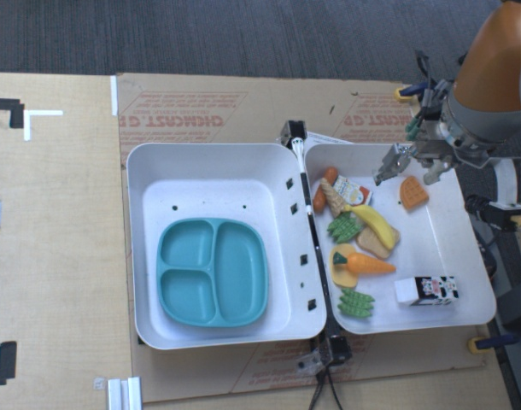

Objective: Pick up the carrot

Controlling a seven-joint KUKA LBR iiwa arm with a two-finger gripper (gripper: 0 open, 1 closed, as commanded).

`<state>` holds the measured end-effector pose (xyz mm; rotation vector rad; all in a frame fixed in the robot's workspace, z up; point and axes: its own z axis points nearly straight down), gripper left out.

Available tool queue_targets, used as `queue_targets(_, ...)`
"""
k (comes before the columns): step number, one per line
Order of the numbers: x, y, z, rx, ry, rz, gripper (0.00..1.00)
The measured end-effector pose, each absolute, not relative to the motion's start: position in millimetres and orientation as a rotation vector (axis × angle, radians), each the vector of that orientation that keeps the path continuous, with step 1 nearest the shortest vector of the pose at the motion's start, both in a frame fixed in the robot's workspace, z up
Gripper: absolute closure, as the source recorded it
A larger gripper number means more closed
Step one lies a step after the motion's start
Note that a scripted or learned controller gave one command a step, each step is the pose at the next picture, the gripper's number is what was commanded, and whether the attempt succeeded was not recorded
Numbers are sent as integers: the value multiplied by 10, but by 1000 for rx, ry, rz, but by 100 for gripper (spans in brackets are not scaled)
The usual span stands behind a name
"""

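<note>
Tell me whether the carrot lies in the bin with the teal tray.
No: the carrot lies in the right bin, while the teal tray sits in the left bin.

Light wooden bench [55, 254], brown cardboard sheet [209, 109] on top; two shallow white plastic bins [141, 229] side by side on it.

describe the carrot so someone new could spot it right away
Look in the right bin, in the pile of toy food along its left side. The carrot lies sideways near the pile's lower end, below the banana and above a green pea pod. It alone is a smooth orange cone with a small green top.
</note>
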<state>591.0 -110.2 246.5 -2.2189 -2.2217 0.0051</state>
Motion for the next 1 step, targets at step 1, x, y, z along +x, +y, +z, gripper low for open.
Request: queue_targets(1,5492,-1044,1585,-1819,-2560,2,0)
